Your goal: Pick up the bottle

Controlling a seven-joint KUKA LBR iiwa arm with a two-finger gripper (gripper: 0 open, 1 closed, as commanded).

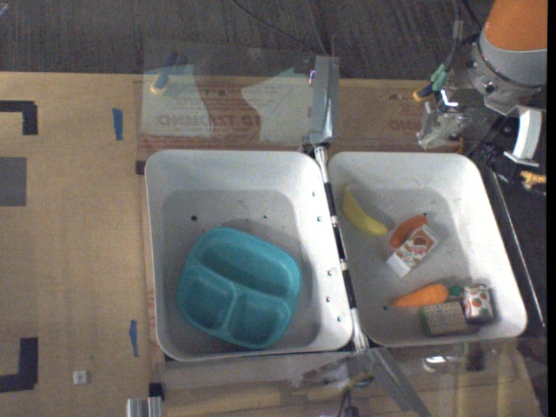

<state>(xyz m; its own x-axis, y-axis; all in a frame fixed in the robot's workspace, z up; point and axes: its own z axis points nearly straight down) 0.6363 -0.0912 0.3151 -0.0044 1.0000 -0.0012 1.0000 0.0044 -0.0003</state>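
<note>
A small orange-red item [408, 229] that may be the bottle lies in the right bin [486, 233], touching the top of a white carton with a strawberry picture [412, 252]. Its shape is too small to make out for sure. My gripper [437, 127] hangs at the top right, over the bench just beyond the right bin's far rim. It is well apart from everything in the bin. The grey wrist with the orange band [514, 24] rises behind it.
The right bin also holds a yellow banana [363, 216], a carrot [420, 296], a green block [444, 319] and a small red-and-white carton [477, 302]. A teal divided plate [239, 287] lies in the left bin [165, 198]. A clear sheet [230, 98] lies behind the bins.
</note>
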